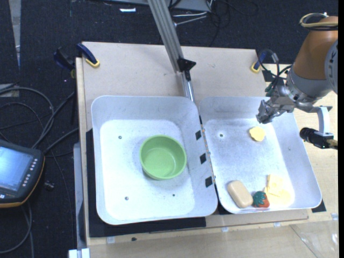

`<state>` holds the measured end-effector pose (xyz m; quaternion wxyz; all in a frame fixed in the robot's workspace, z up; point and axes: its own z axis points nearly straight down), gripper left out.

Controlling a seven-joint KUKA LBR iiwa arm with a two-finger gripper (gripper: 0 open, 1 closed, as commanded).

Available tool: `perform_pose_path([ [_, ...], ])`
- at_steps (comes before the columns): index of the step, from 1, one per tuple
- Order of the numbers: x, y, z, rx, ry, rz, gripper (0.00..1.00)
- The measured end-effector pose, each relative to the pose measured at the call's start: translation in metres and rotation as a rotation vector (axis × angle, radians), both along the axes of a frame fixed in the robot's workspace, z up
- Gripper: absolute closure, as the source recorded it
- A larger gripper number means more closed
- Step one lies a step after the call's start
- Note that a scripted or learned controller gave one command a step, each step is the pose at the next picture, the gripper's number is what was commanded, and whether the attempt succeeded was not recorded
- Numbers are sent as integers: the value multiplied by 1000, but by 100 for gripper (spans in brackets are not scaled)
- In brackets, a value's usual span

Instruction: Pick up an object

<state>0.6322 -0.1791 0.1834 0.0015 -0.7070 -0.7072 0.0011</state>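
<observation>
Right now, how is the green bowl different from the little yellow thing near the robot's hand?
The green bowl is much bigger than the small yellow piece. The bowl is hollow and round with an open top; the yellow piece is a solid little lump. The bowl sits alone in the left bin, while the yellow piece lies in the right bin, just below the gripper. Both rest on white bin floors.
</observation>
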Motion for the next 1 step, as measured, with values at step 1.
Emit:
perform_pose_path([
  [1,-2,9,-47,0,0,0,0],
])
